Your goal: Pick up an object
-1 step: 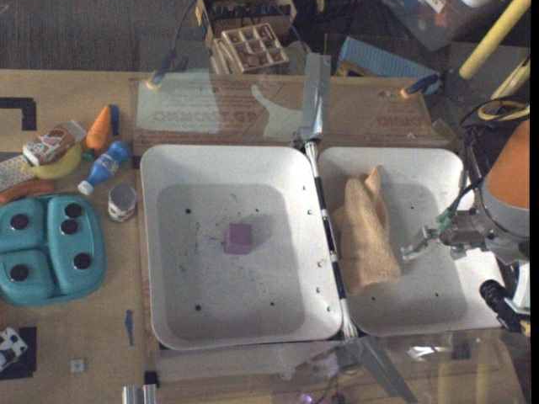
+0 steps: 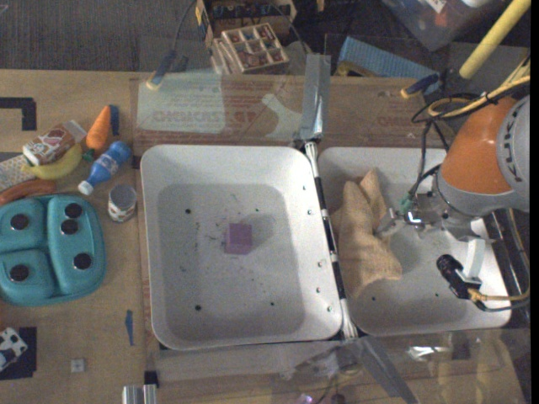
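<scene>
Tan cloth [image 2: 364, 238] lies bunched against the left wall of the right bin [image 2: 438, 310], just beside the divider; a small purple block [image 2: 238, 238] sits alone in the middle of the left bin [image 2: 168, 175]; the gripper [image 2: 396, 221] is low in the right bin, close against the cloth's right edge; whether its jaws are open or closed I cannot tell, nor whether they have hold of anything. Judging by that, the approach step is in hand; next would be closing on a fold and lifting straight up.
</scene>
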{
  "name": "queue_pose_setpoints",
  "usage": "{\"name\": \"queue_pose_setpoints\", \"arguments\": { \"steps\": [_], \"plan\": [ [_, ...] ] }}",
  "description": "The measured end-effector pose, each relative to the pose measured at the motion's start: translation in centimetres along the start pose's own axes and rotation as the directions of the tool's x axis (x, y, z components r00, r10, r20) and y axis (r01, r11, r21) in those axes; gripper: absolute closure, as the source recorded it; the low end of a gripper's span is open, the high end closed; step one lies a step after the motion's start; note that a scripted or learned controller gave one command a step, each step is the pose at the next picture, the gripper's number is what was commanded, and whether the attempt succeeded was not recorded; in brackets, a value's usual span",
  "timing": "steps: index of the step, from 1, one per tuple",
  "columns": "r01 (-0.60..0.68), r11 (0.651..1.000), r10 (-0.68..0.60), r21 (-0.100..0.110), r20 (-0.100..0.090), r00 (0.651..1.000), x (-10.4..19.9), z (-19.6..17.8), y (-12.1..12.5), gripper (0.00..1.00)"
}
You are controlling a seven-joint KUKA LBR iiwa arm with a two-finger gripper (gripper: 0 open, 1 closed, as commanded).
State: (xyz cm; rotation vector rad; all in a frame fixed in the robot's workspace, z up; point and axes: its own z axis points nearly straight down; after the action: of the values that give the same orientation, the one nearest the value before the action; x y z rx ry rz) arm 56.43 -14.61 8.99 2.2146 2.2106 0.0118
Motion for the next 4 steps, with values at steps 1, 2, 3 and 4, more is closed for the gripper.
{"name": "queue_pose_setpoints", "arguments": {
  "steps": [1, 2, 3, 4],
  "plan": [
    [0.163, 0.987, -0.163, 0.002, 0.000, 0.987, 3.3, 0.1, 4.6, 0.00],
    [0.240, 0.971, -0.240, 0.007, -0.002, 0.971, 3.9, 0.2, 10.4, 0.00],
    [0.309, 0.951, -0.309, 0.004, -0.003, 0.951, 4.3, 0.0, 3.6, 0.00],
    [0.202, 0.979, -0.202, 0.013, -0.007, 0.979, 2.7, -3.9, -1.4, 0.00]
  ]
}}
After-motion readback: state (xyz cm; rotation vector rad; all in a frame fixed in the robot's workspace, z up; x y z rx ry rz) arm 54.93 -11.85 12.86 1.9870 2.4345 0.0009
